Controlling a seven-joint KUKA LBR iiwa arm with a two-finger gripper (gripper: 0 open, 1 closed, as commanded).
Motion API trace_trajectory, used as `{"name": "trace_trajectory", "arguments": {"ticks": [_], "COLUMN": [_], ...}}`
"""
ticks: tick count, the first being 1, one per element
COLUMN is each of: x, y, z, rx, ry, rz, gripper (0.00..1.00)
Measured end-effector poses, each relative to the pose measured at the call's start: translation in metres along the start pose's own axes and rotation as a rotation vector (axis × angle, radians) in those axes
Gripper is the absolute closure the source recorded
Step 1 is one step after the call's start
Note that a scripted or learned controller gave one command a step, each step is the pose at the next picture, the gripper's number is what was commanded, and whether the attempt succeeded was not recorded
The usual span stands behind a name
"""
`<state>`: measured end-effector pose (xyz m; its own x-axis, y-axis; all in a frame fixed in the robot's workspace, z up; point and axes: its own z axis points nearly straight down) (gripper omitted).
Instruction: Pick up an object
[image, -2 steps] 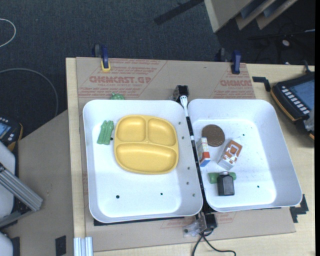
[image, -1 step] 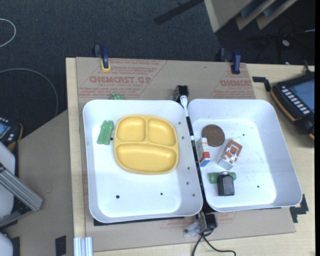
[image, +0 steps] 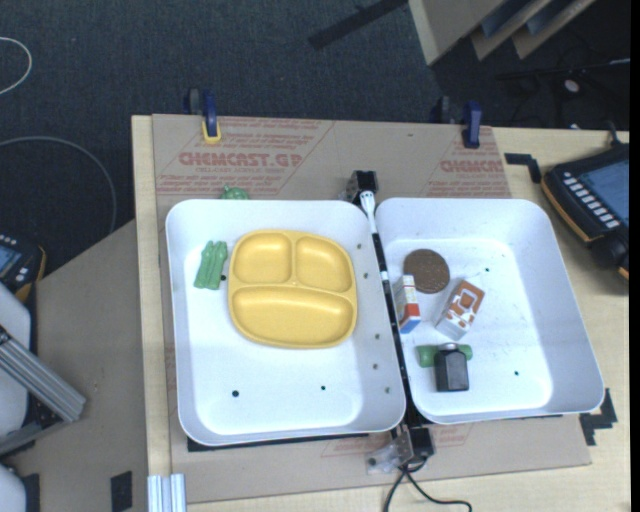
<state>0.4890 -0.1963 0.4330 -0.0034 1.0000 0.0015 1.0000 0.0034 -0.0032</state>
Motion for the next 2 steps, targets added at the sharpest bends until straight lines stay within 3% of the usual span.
{"name": "trace_trajectory", "arguments": {"ticks": [1, 2], "x": [-0.029, -0.006], "y": [-0.01, -0.01], "z": [-0.023, 0.02], "rx": [-0.009, 0.002], "ry": [-0.006, 0.001], "rz": [0.006, 0.001], "gripper": [1.0, 1.0]}}
